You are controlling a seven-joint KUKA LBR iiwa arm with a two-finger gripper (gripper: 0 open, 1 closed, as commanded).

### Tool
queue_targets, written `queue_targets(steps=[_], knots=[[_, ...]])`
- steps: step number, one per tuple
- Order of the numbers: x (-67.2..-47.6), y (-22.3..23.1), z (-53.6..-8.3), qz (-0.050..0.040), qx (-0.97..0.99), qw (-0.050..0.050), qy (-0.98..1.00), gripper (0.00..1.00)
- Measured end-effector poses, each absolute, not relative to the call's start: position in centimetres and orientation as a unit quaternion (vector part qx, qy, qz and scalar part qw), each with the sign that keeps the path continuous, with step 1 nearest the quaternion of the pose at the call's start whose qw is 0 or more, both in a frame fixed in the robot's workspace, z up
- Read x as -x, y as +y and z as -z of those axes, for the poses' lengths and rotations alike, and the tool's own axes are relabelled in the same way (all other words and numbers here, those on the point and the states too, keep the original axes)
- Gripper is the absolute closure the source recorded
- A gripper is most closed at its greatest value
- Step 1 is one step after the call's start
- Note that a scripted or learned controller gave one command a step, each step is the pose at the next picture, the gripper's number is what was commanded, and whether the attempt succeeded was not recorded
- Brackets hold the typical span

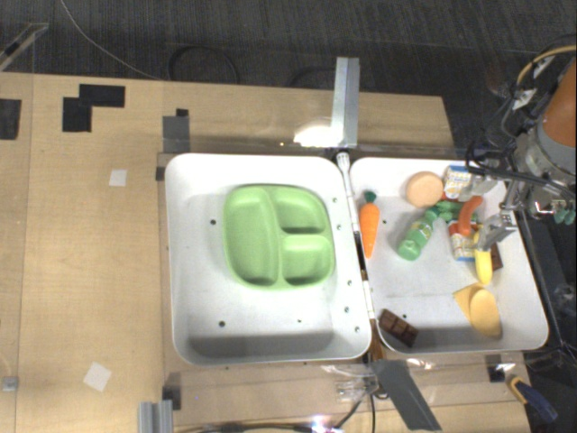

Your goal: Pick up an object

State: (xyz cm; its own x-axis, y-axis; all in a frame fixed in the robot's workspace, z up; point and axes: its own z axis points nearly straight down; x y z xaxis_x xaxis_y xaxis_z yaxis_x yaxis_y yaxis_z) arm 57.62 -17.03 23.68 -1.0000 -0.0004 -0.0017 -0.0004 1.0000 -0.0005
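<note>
The likeliest target is the cluster of toy food at about 2 o'clock in the right bin (532, 332): a small yellow piece (484, 267), its long axis running 12 to 6 o'clock, beside a red-orange one (467, 216). The gripper (494, 233) hangs just over them (presumably lined up for a grasp), but whether its fingers are spread or closed on anything I cannot tell. The carrot (369, 227) points toward 6 o'clock, and the green bottle (415, 239) lies between.

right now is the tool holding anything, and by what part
Cannot be told. The tool sits low among the cluttered items in the right bin, and its tip blends in with them.
</note>
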Motion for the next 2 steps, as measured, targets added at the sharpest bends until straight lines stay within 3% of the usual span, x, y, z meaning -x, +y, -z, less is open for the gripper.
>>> queue_targets(steps=[1, 2], knots=[[-58.7, -20.4, -11.2, -0.0014, -0.066, -0.003, 0.998, 0.0], [-60.6, -19.4, -8.8, 0.0001, -0.112, 0.004, 0.994, 0.0]])
